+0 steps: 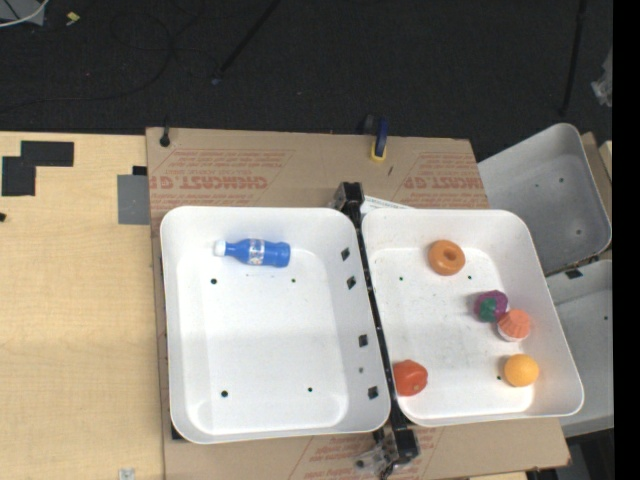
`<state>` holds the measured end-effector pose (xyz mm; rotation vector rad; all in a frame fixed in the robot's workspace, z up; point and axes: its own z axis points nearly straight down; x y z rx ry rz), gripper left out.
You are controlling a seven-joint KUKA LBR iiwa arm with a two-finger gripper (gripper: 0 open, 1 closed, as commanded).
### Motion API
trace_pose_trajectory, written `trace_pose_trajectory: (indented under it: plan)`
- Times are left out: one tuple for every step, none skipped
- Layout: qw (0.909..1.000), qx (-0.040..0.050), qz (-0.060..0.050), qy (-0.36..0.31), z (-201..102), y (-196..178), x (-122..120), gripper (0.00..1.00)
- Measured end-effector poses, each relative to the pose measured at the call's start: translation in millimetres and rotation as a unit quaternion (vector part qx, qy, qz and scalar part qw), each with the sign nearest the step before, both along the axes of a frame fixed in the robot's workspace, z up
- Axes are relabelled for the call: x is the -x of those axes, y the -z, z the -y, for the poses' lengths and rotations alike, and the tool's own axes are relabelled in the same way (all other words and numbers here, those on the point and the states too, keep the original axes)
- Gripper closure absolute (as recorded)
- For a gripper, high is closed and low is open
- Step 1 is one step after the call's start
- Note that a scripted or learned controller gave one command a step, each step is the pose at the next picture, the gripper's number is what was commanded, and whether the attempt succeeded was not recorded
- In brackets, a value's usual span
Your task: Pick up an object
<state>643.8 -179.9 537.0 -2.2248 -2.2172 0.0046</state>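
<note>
Lying in left bin [190,368], blue bottle [254,253]

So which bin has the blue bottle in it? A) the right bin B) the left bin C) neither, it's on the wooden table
B: the blue bottle lies on its side near the back of the left bin, alone there.

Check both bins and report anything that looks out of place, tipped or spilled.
Nothing looks spilled or damaged. The blue bottle lies on its side, alone in the left bin. The right bin holds the orange ring, purple-green piece, pink-orange piece, orange ball and red piece.
</note>
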Motion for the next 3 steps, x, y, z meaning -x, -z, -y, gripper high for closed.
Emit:
trace_pose_trajectory:
  plan:
    - [1.0000,-0.0003,0.000,-0.002,33.3,-0.3,-0.5,1.00]
    - [1.0000,-0.0023,-0.001,-0.006,-67.1,-0.7,-0.5,1.00]
    - [1.0000,-0.0001,0.000,-0.001,3.7,0.0,-0.1,1.00]
